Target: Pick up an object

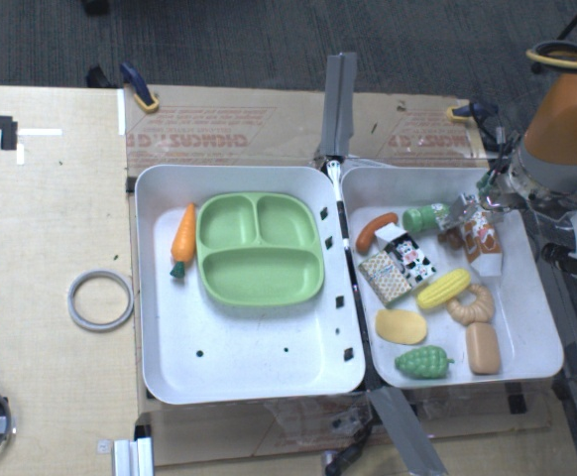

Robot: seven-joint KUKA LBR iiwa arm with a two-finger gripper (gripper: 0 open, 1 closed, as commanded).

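The arm (564, 117) enters at the upper right of the frame, its orange band above the right bin (541, 296). The gripper (477, 211) sits low over the upper right part of that bin, among a green bottle (427, 216) and a small red-and-white carton (484, 241). Whether it is spread or pinching anything cannot be told; the tip is a blur of metal against the toys.

The bottle lies on its side, long axis running left to right, its right end toward the gripper. Left of it a red sausage (376, 231) slants from lower left to upper right. Below are a cow-patterned carton (408, 258) and a checked packet (385, 277). A yellow corn cob (444, 288) points up and to the right, with a croissant (472, 305) just beside it. A yellow slice (402, 326), a tan block (483, 348) and a green bumpy piece (423, 363) lie nearer the lower edge.

The left bin (239, 365) holds a green divided plate (260, 249) and an upright-lying carrot (183, 236), tip toward the top.
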